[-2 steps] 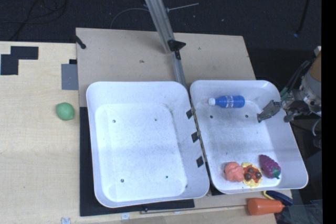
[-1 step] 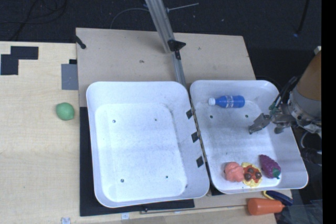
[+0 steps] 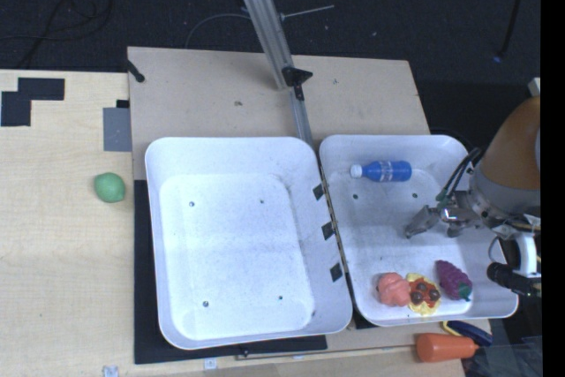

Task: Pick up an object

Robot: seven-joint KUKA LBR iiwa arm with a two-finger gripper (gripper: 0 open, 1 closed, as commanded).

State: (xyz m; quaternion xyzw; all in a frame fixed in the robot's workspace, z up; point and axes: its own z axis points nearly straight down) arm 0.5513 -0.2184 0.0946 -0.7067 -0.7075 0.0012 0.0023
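The right bin (image 3: 459, 146) holds a blue bottle (image 3: 381, 170) lying on its side near the far wall. By the near wall lie a pink-orange fruit (image 3: 392, 288), a small yellow and red item (image 3: 424, 294) and a purple bunch of grapes (image 3: 452, 278). My gripper (image 3: 430, 222) hangs low over the middle of this bin, reaching in from the right. It is below the bottle and above the grapes, and nothing shows in its grasp.
The left bin (image 3: 159, 163) sits beside the right one, with black clips (image 3: 328, 229) along the shared wall. A green ball (image 3: 109, 187) lies on the bench at the left. An orange carrot-like object (image 3: 446, 346) lies outside the right bin's near edge. A metal rail (image 3: 269, 22) slants up behind.
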